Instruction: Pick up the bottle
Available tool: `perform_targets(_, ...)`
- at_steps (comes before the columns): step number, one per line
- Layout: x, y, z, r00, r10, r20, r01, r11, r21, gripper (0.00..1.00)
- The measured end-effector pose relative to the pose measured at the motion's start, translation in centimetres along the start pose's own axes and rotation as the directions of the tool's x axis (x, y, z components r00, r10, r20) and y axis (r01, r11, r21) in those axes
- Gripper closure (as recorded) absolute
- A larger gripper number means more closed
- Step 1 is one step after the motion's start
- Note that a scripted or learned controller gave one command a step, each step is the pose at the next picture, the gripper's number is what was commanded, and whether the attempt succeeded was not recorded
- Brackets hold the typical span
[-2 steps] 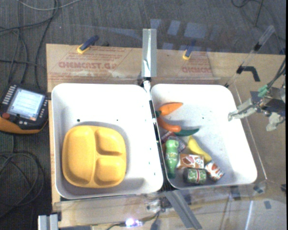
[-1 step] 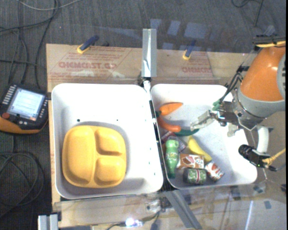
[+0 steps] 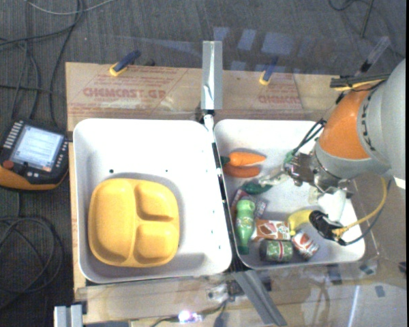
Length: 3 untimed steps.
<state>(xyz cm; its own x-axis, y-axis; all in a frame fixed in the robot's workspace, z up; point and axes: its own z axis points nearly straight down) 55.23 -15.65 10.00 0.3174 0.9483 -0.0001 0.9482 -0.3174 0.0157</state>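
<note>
Green bottle (image 3: 244,221) in right bin's (image 3: 286,129) left side, tool (image 3: 325,195) well right

We've got the bottle (image 3: 243,221) jammed vs the right bin's left wall (image 3: 223,203), carton (image 3: 273,229) & can (image 3: 277,251) crowding its right; bin centre (image 3: 296,199) open
</note>
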Motion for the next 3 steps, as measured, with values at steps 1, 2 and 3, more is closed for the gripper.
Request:
perform_targets(1,6.78,1.45,1.15,0.935,0.355,0.006,-0.355,0.935,0.007,0.00)
perform_targets(2,6.78,1.45,1.16,0.935,0.354,0.006,-0.354,0.935,0.007,0.00)
perform_targets(3,6.78,1.45,1.16,0.935,0.354,0.006,-0.354,0.935,0.007,0.00)
